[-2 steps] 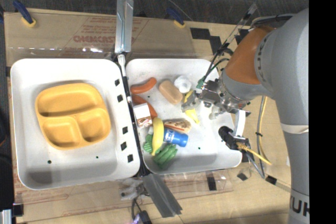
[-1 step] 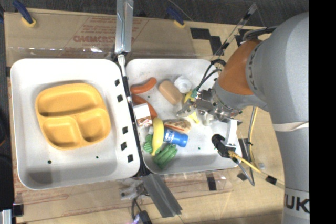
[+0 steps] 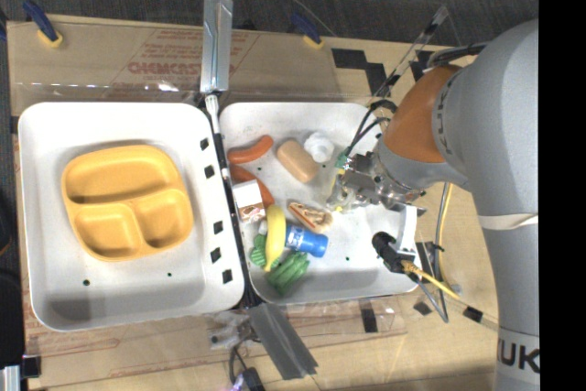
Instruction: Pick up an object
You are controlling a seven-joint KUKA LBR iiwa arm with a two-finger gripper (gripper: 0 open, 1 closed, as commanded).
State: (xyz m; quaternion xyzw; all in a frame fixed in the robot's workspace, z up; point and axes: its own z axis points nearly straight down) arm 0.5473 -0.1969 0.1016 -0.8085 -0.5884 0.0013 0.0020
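End effector (image 3: 345,190) low in right bin (image 3: 357,119), just right of bun (image 3: 297,161) and cup (image 3: 319,146); we cannot tell its state.

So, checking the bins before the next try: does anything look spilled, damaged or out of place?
Nothing stands out. The yellow divided tray lies flat in the left bin; the hot dog, banana and blue bottle lie jumbled inside the right bin.
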